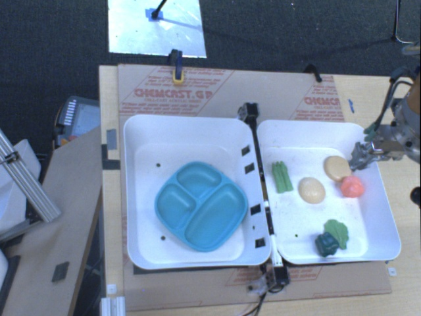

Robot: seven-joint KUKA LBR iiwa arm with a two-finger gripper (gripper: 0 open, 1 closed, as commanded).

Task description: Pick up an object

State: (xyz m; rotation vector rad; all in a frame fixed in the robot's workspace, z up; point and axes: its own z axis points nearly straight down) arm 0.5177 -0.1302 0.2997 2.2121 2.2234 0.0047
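- Far to the left of the gripper you have the left bin (pixel 141 137), a shallow white tray butted against its twin along a dark clipped seam.
- In it lies one thing — a blue divided plate (pixel 199 205), three compartments, sitting flat and turned at a slant, toward the bin's near side.
- Next comes the right bin (pixel 309 133), the one the tool is working at; the arm comes in over its far right corner.
- Furthest from the gripper in that bin is a green bean-like piece (pixel 282 176), lying close to the seam wall, lengthwise and a little tilted.
- Closer in you see a pale egg-shaped piece (pixel 312 190), apart from the green one and below-left of the gripper.
- Toward the near wall, well below the gripper, a dark teal lump (pixel 326 243) touches a green leafy piece (pixel 338 230) just beside it.
- Directly left of the gripper, just beside its tips, sits a tan rounded piece (pixel 336 168); whether they touch you cannot tell.
- Just below the gripper lies a pink-red ball (pixel 352 187), close against the tan piece.
- The gripper (pixel 360 155) hangs low at the bin's right wall; whether it is apart or together cannot be told from this view, and nothing shows clamped in it.
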